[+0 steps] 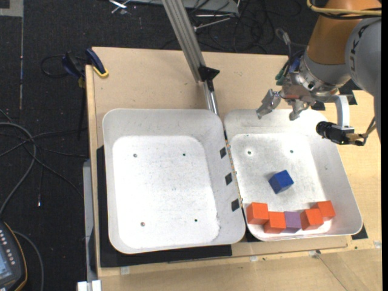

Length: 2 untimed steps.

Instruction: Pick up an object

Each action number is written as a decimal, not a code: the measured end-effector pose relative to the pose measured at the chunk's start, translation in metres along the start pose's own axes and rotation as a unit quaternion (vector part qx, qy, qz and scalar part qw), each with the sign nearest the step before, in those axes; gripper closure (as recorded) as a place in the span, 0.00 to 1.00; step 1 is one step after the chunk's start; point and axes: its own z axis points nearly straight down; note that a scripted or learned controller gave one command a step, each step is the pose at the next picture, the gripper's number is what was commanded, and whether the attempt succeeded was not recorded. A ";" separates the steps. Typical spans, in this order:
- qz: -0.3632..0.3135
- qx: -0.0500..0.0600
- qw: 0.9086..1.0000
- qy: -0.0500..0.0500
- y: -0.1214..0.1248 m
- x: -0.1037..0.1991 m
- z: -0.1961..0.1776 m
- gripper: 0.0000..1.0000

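A blue cube (280, 181) lies in the middle of the right bin (339, 180). Along that bin's near wall sits a row of blocks: an orange one (258, 212), another orange one (277, 221), a purple one (293, 220), and two more orange ones (313, 218) (326, 209). My gripper (280, 108) hangs above the right bin's far rim, well behind the blue cube. Its two fingers are spread apart with nothing between them.
The left bin (121, 180) lies beside the right one. A grey metal pole (185, 32) slants down to the bins' far junction. A blue and yellow clamp (91, 62) sits at the bench's far left corner. A black fitting (336, 132) juts out by the right bin's far right rim.
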 end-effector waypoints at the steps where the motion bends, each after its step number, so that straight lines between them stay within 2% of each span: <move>1: 0.005 0.005 1.000 0.001 -0.061 -0.064 0.090 0.00; 2: 0.000 -0.001 1.000 0.000 -0.105 -0.013 0.134 0.00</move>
